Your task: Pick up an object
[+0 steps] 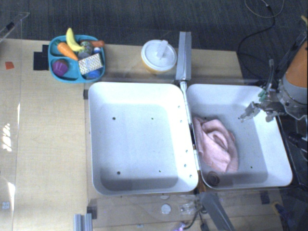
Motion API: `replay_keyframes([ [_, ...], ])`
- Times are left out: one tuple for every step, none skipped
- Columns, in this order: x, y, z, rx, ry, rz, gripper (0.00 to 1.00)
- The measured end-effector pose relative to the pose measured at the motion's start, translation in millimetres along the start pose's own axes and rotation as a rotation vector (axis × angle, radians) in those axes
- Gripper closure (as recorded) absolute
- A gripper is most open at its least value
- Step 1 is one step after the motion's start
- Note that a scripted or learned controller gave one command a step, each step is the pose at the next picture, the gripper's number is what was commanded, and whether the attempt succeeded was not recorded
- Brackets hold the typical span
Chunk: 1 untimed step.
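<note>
Hand (pixel 251 110) of the grey arm hovers over the right shallow white bin (pixel 269 153), whether spread or pressed together cannot be told; a crumpled pink cloth (pixel 216 146) lies at that bin's left side, apart from it.

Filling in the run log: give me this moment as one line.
arm: over right bin right side | gripper: above bin floor, holding nothing | pink cloth: bunched, right bin left side, untouched
</note>
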State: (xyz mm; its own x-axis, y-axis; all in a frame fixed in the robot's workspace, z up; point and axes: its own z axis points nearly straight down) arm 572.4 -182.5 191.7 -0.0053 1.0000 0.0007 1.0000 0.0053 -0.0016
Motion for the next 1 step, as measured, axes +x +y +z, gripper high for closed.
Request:
replay_keyframes([
  [30.4, -18.0, 96.9, -0.005, -0.001, -0.165, 0.00],
])
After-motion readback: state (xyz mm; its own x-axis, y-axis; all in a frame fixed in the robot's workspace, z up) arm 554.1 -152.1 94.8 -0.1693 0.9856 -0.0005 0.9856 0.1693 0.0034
